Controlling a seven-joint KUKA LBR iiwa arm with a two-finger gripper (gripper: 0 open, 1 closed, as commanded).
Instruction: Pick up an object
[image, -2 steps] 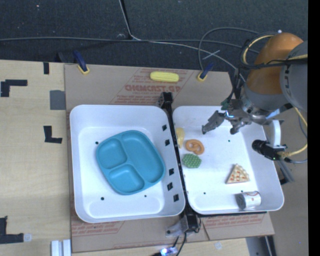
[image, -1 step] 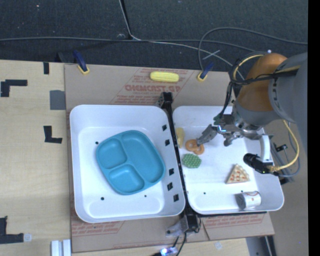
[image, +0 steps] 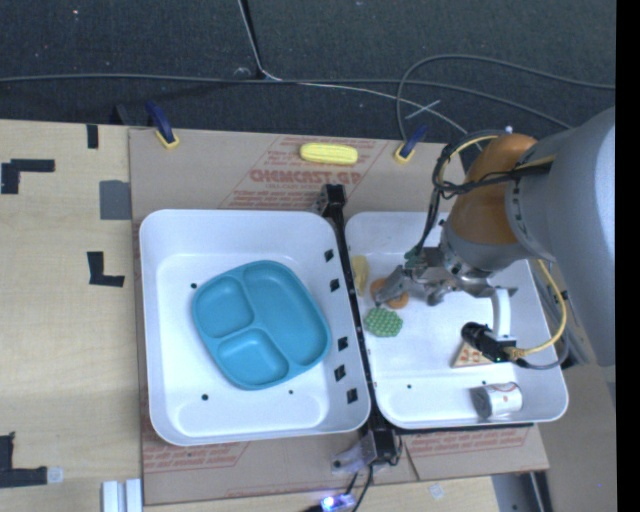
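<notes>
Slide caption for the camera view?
KUKA arm's end effector over right bin near green item; blue tray in left bin.

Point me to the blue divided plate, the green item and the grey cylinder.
Blue divided plate (image: 262, 322): camera view, central ridge between its compartments.
Green item (image: 383, 322): camera view, middle of its textured top.
Grey cylinder (image: 496, 400): camera view, middle of its side, right bin's near corner.

My arm (image: 560, 200) runs off the right edge; my wrist hides part of the right bin (image: 530, 400).
</notes>
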